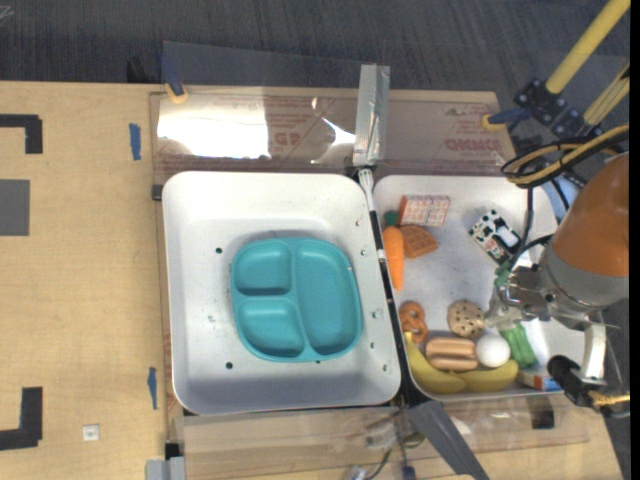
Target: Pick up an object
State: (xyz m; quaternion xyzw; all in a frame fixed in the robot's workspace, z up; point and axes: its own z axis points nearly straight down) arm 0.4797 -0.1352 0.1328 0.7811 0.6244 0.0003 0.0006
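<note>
The right bin (450,268) holds several toy foods. An orange carrot (394,256) lies along its left wall, beside a toast slice (420,240) and a pink checked block (424,208). A black-and-white object (493,232) sits at the far right. Along the near side lie a pretzel (412,317), a cookie (464,317), a hot dog (452,351), a banana (455,376), a white egg (492,351) and a green piece (520,346). My gripper (508,303) hangs low over the bin's right side, just above the egg and the green piece.
In the left bin (190,268) lies a teal divided plate (296,298). The grey arm with its orange band (600,233) covers the right bin's right edge. Cables and yellow bars (560,118) cross the far right. A clear plastic wall (260,128) stands behind the bins.
</note>
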